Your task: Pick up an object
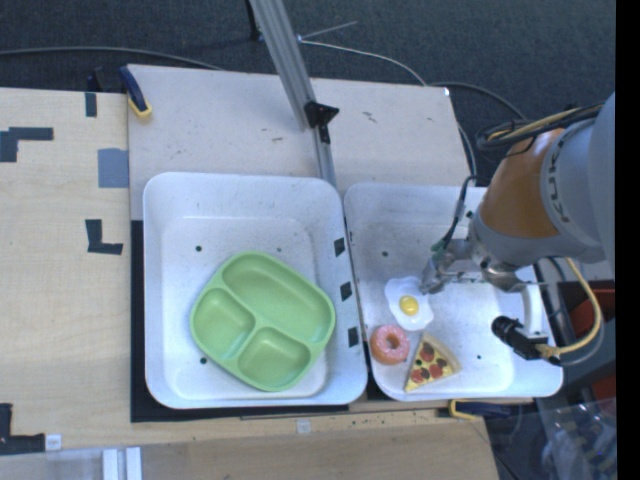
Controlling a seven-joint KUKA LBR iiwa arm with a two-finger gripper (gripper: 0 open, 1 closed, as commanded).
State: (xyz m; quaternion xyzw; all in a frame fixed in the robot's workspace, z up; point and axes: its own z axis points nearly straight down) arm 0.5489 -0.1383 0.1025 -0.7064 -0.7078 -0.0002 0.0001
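The likeliest target from where I sit is the fried egg toy [408, 306], white with a yellow yolk, lying on the floor of the right bin [395, 223] just beside and slightly below-left of my end effector [437, 276]. The end effector is down low inside that bin with its tip at the egg's upper right edge, but I cannot make out how far its tip is spread or whether it has anything, so I won't call it a grasp; the egg looks flat on the bin floor, which I read as the pick not yet done. Approach seems finished, then; closing and lifting are what I judge to be left. A little further from the end effector, below and left of it, sits a pink doughnut [389, 344], nearly touching the egg, and next to that a pizza slice [431, 363] close to the bin's near wall. These three crowd the lower left corner of the right bin, so room on that side is tight: the dividing wall between the bins is just left of the egg and doughnut, and a sideways nudge could push the egg against it. Above the end effector the right bin floor is open, giving me free space to retreat upward. Well to the left, in the left bin [160, 268], lies a green divided plate [262, 320], well apart from all this, and the desk [220, 118] beyond is bare.
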